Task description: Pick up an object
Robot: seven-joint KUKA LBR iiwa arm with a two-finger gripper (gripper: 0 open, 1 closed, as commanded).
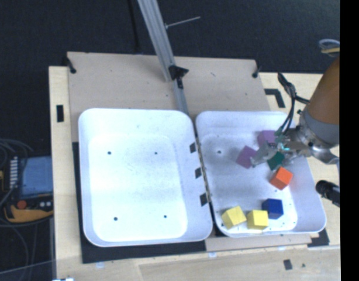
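Note:
The right bin [226, 127] holds several small blocks. A purple block [246, 156] lies near its middle and a second purple block [265, 137] sits just behind it. My gripper [273, 153] hangs low over the bin's right side, between the purple blocks and a dark green block [276, 161] that lies directly under it. An orange block [281, 178] sits just in front of the gripper. Along the front wall lie a blue block [273, 207] and two yellow blocks [233, 216] [258, 218]. I see nothing lifted off the bin floor.
The left bin [135, 174] stands beside the right one, with a row of clips along their shared edge. A slanted metal pole [159, 31] rises behind the bins. Cables run from the arm [324, 107] at the right.

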